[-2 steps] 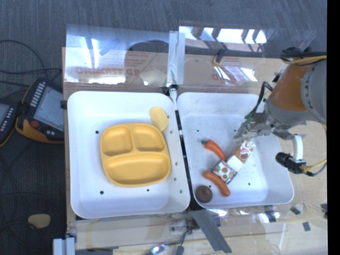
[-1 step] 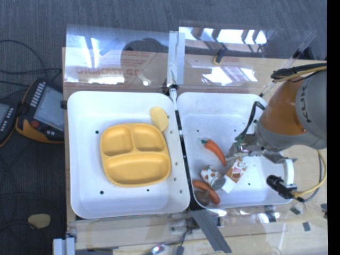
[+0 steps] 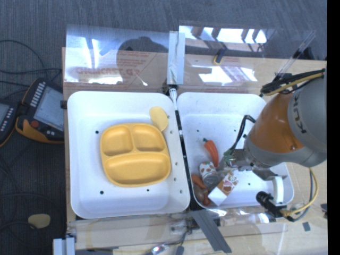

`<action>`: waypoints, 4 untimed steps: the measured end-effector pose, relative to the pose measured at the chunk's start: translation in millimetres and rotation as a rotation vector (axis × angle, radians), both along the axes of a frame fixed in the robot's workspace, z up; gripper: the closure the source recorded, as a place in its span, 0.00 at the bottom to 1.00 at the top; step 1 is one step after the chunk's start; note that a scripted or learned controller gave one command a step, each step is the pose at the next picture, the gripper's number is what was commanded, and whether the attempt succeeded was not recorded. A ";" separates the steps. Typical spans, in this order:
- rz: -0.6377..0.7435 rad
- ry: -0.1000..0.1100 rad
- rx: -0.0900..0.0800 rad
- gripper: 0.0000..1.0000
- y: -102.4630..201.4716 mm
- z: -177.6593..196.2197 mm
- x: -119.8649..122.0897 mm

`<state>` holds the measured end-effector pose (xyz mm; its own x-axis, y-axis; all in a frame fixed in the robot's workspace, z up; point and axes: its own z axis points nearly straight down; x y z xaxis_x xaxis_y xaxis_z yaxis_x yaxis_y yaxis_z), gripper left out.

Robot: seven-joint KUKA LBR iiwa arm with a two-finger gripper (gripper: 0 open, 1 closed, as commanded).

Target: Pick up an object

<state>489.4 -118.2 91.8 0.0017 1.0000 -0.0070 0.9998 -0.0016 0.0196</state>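
Observation:
My gripper [image 3: 229,162] reaches from the right into the right bin [image 3: 223,108] and hangs low over a cluster of items at its front left. An orange carrot [image 3: 211,150] lies just left of the gripper. Below it sits a white carton with red and brown print [image 3: 225,187], tilted, with a small red-and-white packet [image 3: 206,169] beside it. A brownish-orange piece [image 3: 197,183] lies against the bin's left wall. The wrist hides what is directly under the gripper.
The left bin [image 3: 85,195] holds a yellow divided plate [image 3: 135,154] and a pale yellow oval piece [image 3: 159,118] by its right wall. A raised divider separates the bins. A handheld pendant [image 3: 37,110] lies off the bench at the left.

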 end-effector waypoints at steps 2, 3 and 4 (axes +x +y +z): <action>-0.003 0.002 -0.003 0.00 19.3 -1.9 -0.8; 0.002 0.008 0.003 0.00 20.9 -2.8 63.1; 0.002 0.007 0.003 1.00 21.1 6.7 63.3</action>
